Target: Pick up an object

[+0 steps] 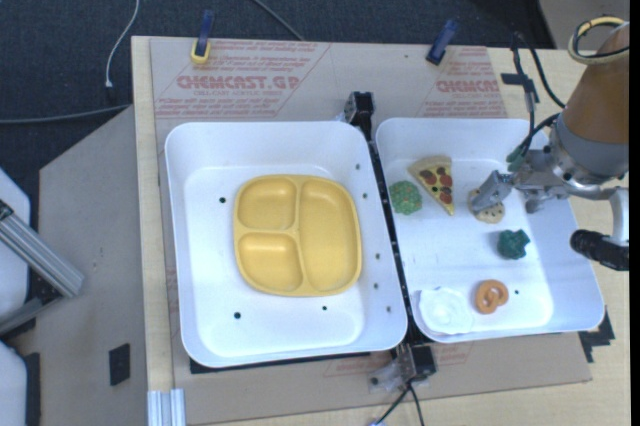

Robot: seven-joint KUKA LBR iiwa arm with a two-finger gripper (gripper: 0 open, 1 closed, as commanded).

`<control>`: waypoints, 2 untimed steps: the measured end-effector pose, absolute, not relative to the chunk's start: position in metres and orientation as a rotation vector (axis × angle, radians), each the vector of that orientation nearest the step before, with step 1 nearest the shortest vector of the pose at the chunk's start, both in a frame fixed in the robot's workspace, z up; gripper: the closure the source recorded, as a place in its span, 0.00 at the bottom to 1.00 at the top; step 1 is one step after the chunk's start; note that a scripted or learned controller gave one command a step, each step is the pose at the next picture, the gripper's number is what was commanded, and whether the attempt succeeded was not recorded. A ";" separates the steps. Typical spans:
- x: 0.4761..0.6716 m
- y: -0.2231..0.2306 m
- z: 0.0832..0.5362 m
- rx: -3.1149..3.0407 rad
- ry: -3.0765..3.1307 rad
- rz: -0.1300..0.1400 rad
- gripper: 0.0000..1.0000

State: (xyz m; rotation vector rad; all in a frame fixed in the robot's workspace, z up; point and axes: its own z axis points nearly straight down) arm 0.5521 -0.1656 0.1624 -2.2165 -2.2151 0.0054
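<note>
In the right bin (pixel 570 309) lie a toy pizza slice (pixel 436 181), a light green leafy piece (pixel 405 197), a dark green piece (pixel 513 243), an orange pretzel-like ring (pixel 490 296) and a white lump (pixel 445 307). My gripper (pixel 490 197) reaches in from the right and hangs over the bin's upper middle, just right of the pizza slice. A small tan object (pixel 488 211) sits right at its tip, partly hidden by it. Whether that object is gripped or only lies under the gripper cannot be made out.
The left bin (pixel 200 174) holds a yellow divided plate (pixel 298 234). A black clamp (pixel 359 107) sits at the top of the seam between the bins. The grey arm with its orange band (pixel 600 104) covers the right bin's far right side.
</note>
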 end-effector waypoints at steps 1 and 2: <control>0.562 -0.164 0.111 -2.217 -2.218 0.003 0.00; 0.563 -0.165 0.126 -2.221 -2.221 -0.003 1.00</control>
